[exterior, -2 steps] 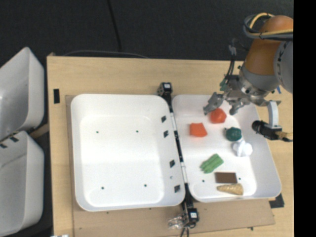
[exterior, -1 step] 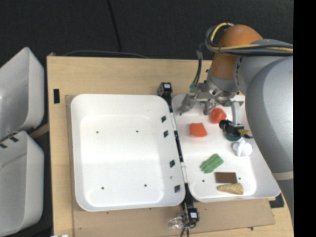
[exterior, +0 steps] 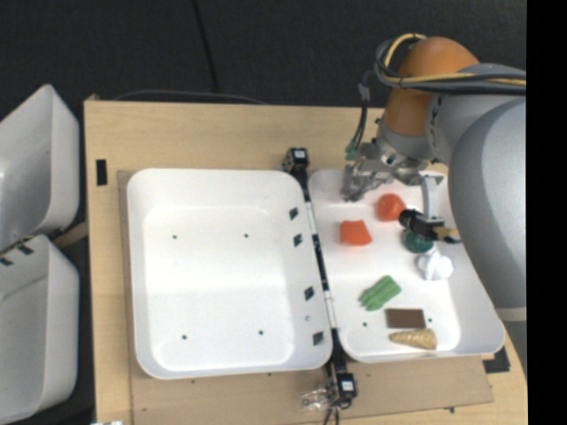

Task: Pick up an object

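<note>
The right bin holds several small objects. An orange-red block lies near its left wall, and a second orange-red piece sits behind it. A green ridged piece lies in the middle, with a brown block and a tan cone toward the front. A dark teal object and a crumpled white item sit at the right. My gripper hangs low over the bin's back left corner, just behind the orange-red pieces, with nothing visibly in it.
The left bin adjoins the right bin along a hinge line with black clips. The grey arm body overhangs the right bin's right side. White housings stand off the bench's left edge.
</note>
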Controlling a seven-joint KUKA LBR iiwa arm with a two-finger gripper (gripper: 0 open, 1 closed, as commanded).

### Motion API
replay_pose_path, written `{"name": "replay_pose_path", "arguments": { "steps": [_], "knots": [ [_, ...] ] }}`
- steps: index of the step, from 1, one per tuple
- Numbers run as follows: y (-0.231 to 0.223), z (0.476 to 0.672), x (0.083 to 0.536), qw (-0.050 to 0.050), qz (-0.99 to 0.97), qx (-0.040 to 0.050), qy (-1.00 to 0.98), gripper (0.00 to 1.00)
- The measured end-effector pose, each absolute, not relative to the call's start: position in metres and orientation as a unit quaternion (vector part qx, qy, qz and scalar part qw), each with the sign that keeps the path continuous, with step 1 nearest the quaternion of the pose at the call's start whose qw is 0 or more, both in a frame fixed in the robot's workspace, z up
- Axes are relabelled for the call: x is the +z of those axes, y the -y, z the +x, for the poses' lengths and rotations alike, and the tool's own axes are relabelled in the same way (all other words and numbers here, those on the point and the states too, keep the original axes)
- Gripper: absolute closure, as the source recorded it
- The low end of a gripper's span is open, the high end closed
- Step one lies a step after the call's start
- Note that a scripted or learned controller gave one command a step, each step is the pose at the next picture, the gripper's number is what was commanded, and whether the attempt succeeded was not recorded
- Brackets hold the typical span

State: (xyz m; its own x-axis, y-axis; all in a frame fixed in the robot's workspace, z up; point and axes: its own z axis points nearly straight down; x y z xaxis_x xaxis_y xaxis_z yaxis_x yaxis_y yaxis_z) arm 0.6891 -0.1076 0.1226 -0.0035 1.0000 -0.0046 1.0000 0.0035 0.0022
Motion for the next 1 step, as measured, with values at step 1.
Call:
{"name": "replay_pose_path", "arguments": {
  "steps": [1],
  "knots": [
    [0.055, 0.6903, 0.2063, 0.002, 0.705, 0.0025, -0.709, 1.0]
  ]
}}
